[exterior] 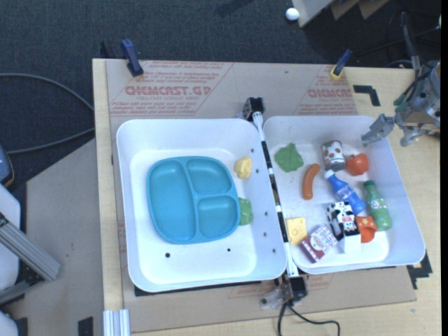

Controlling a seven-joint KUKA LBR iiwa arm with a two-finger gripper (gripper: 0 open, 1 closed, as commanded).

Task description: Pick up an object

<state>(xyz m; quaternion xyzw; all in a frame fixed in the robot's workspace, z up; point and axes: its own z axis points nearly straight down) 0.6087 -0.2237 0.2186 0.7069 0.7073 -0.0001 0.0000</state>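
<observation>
Camera view puts the right bin (400, 208) under a crowd of small toys, and the gripper (392, 128) hovers over its far right rim, fingers spread, holding nothing. Best target, I judge: the orange sausage (309, 182), lying apart from the packed blue bottle (346, 190) and green bottle (378, 206).
</observation>
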